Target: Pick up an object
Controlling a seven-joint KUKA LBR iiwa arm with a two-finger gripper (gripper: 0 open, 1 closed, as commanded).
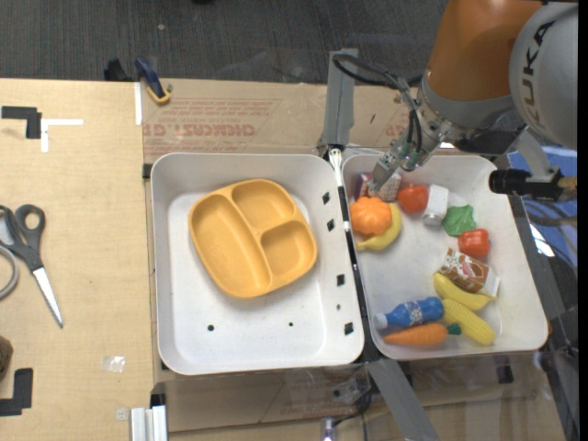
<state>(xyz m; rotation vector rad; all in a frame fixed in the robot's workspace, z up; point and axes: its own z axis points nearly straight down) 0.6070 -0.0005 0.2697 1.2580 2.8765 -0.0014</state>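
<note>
- I see the gripper [390, 175] low over the far left corner of the right bin [516, 211], hanging from the grey arm [551, 53] with its orange band [478, 35], which comes in from the right.
- I cannot tell from this angle whether its fingers are apart or together, and I see nothing clearly between them.
- Just below the gripper, near the bin's left wall, I see an orange fruit [370, 216] resting on a yellow banana [384, 235].
- A red tomato [413, 198] lies just right of the gripper, beside a small white piece [435, 200].
- Further right I see a green toy [459, 219] and, just below it, a red pepper [474, 243].
- Toward the near right corner lie a printed packet [469, 272], a second banana [459, 294] and a yellow corn cob [470, 322], close together.
- Along the near edge I see a blue bottle [413, 313] lying on its side, with a carrot [418, 335] just in front of it.
- The left bin [175, 338] carries a yellow divided plate [253, 237], set toward its far side.
- On the bench [73, 246], near its left edge, I see scissors [32, 255], well apart from both bins.
</note>
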